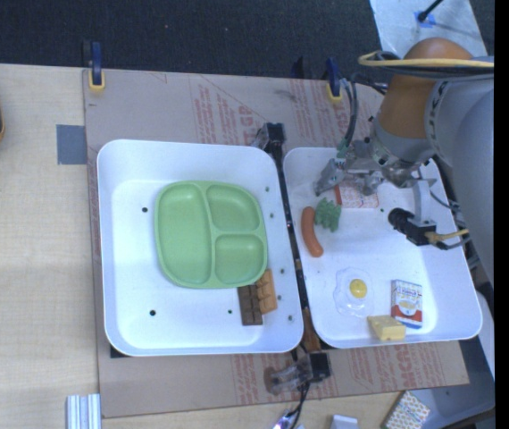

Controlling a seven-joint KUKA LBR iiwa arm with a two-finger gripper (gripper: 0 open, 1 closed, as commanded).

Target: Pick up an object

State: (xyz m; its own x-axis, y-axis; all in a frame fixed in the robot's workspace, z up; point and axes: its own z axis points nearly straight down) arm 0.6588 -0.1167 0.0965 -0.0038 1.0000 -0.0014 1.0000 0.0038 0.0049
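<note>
The gripper hangs at the right bin's far left; its finger state is unclear. Broccoli and a sausage lie just nearer.

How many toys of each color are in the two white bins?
Green: 2, the divided plate and the broccoli
Brown: 1, the chocolate bar
Orange-red: 1, the sausage
White and yellow: 1, the fried egg
Yellow: 1, the cheese wedge
Red and white: 1, the small carton
Total: 7

Two white bins; one green plate; one sausage; one fried egg; one broccoli.
</note>
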